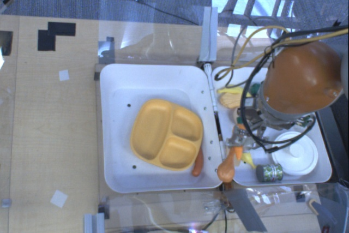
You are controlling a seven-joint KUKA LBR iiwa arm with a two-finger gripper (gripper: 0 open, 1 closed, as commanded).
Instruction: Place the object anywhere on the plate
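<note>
The likely object, an orange pear-shaped piece (229,165), lies at the near edge of the right bin (326,171), close to the divider between the two bins, its narrow end pointing up toward the gripper (240,139). The gripper sits at about 1 o'clock from it, just above its tip; whether the jaws are apart or together cannot be told, as cables and the wrist hide them. At 3 o'clock from the orange piece lie a small yellow item (248,159) and a green can (269,173) on its side, with a white round dish (297,154) beyond. A pale yellow item (230,99) rests at 12 o'clock, near the bin's far side. At 9 o'clock, in the left bin (117,117), the yellow divided plate (166,133) lies tilted, with a small orange carrot-like piece (197,163) touching its near right rim.
</note>
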